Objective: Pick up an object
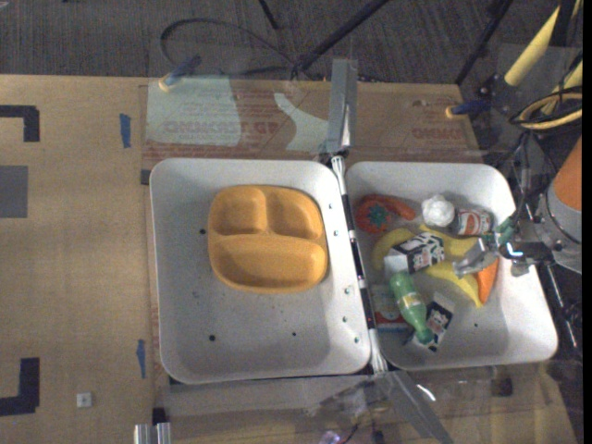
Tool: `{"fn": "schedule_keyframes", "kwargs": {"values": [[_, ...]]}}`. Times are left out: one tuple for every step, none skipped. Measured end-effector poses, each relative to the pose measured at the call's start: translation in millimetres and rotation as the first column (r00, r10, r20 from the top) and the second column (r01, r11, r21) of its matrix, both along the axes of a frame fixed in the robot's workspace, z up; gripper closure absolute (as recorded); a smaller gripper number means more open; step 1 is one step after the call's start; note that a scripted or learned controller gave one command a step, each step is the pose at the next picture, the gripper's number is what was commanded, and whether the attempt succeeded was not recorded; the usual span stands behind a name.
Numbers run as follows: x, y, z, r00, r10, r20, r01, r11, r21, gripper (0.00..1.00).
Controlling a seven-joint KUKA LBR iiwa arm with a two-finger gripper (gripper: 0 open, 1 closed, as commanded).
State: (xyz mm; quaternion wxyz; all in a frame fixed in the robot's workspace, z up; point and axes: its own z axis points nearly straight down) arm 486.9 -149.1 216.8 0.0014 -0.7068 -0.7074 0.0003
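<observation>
The right bin point(523, 331) holds several small items. A yellow banana point(451, 274) curves through its middle, and a cow-patterned carton point(416, 252) lies on the banana. A green bottle point(410, 303) and a small dark carton point(437, 324) lie nearer the front. At the back are a white ball point(438, 211), a can point(473, 222) and an orange-red toy point(377, 213). An orange carrot-like piece point(487, 285) lies at the banana's right end. My gripper point(487, 255) is low in the right bin, just above the carrot piece and the banana's right end. Nothing shows as held.
The left bin point(268, 340) bears an orange divided plate point(268, 239) in its upper middle. A metal divider point(347, 239) runs between the bins. The arm's orange band point(573, 188) is at the right edge. Clamps and cables sit behind the bins.
</observation>
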Motion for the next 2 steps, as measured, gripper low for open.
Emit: {"fn": "schedule_keyframes", "kwargs": {"values": [[25.3, -27.1, -121.9, 1.0, 0.026, 0.005, -0.026, 1.0, -0.002, 0.0], [25.1, -28.0, -112.7, 1.0, 0.023, 0.006, -0.023, 1.0, -0.003, 1.0]]}}
